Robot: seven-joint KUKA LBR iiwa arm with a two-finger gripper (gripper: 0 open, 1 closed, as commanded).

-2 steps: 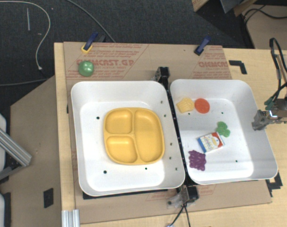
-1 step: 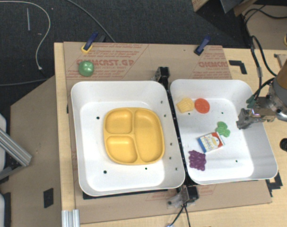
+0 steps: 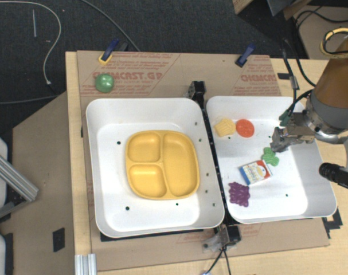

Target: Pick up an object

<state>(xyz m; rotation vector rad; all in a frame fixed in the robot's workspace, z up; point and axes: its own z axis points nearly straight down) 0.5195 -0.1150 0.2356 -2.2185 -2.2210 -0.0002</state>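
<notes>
Two shallow white bins sit side by side on the table [image 3: 162, 73], which is covered with brown cardboard. The left bin [image 3: 105, 153] carries a yellow divided plate [image 3: 162, 165] with three compartments, lying flat near the bin's middle. The right bin [image 3: 300, 193] carries the small things: a pale yellow waffle-like piece [image 3: 225, 127] at about 10 o'clock in that bin, an orange round piece [image 3: 245, 128] just beside it at its 3 o'clock, a green leafy piece [image 3: 270, 155] near the middle, a small red, white and blue carton [image 3: 255, 171] just at the green piece's 7 o'clock, and a purple grape bunch [image 3: 239, 193] at the carton's 7 o'clock, near the bin's lower left. The arm reaches in from 3 o'clock, and the jaws [image 3: 278, 141] hang just above the green leafy piece, at its 1 o'clock; whether they are apart or together cannot be told, and nothing shows between them. A green ball [image 3: 104, 83] rests on the cardboard outside the bins, at 11 o'clock of the left bin, near a blue and yellow clamp [image 3: 109, 51]. A second blue clamp [image 3: 245, 55] grips the table's far edge above the right bin
</notes>
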